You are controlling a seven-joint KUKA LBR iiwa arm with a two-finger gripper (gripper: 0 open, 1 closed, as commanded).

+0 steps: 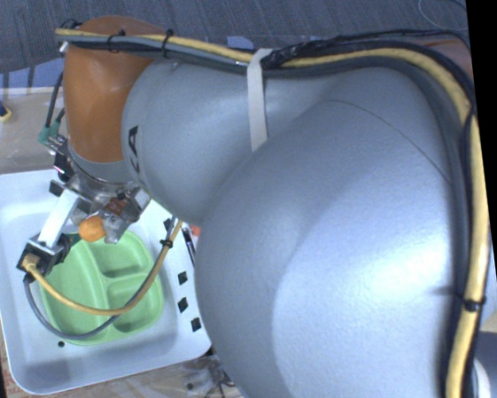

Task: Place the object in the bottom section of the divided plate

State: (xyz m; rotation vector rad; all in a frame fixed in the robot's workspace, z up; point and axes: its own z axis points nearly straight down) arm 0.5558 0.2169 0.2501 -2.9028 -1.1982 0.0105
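1. Your arm (323, 230) covers most of the frame from the right, and its orange band (97, 86) sits at upper left above the wrist.
2. You can see the end effector (99, 221) at left centre, low over the upper rim of the green divided plate (107, 290); whether it is clenched or released, you cannot tell.
3. A small orange object (91, 228) shows right at the end effector, over the plate's upper edge, but you cannot tell if it is grasped.
4. The plate lies in the white bin (6, 266) at the frame's left, with bare bin floor showing to its left and below.
5. A yellow cable (109, 303) loops across the plate's lower sections.
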